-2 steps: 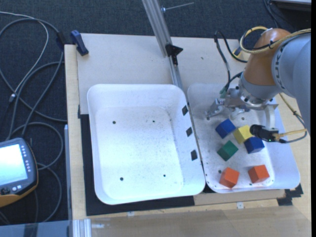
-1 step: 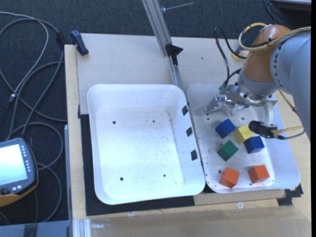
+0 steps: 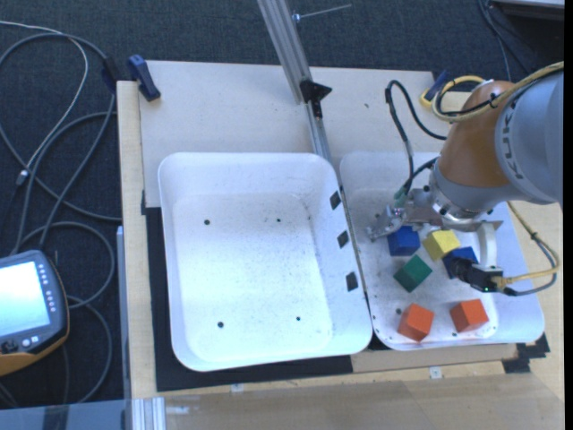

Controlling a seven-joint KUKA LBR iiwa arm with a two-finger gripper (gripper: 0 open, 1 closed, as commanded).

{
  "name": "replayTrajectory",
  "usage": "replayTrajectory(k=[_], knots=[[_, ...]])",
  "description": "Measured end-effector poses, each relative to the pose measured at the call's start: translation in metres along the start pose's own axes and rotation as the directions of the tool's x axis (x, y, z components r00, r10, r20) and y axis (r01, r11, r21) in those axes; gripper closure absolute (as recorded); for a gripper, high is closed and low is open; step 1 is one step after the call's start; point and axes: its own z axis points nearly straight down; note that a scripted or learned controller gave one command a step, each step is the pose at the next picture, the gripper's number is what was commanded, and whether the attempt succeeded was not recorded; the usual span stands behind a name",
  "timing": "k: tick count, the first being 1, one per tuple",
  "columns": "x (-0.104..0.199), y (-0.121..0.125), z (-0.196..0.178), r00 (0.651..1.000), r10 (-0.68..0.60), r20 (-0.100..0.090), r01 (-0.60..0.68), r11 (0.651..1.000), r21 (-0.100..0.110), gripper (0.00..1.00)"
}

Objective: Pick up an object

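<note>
This was a robotics lab or test cell. A grey industrial arm with an orange band reached over a plywood desk carrying two shallow white bins. Loose cables trailed across dark carpet, a teach pendant with a lit screen sat at the left, and an aluminium rail rose behind.

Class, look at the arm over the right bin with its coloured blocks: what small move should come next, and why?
Probably lower the gripper straight down. It hovers above the blue block and yellow block, which sit close together with the green block nearby, and nothing looks gripped yet.
</note>
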Motion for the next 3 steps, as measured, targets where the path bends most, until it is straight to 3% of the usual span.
replayTrajectory(k=[1,2,3], knots=[[0.000,0.002,-0.011,1.000,-0.001,0.001,0.001,1.000,-0.007,1.00],[0.097,-0.003,-0.105,1.000,-0.011,-0.001,0.011,1.000,-0.014,1.00],[0.157,-0.007,-0.099,1.000,-0.009,-0.001,0.009,1.000,-0.005,1.00]])
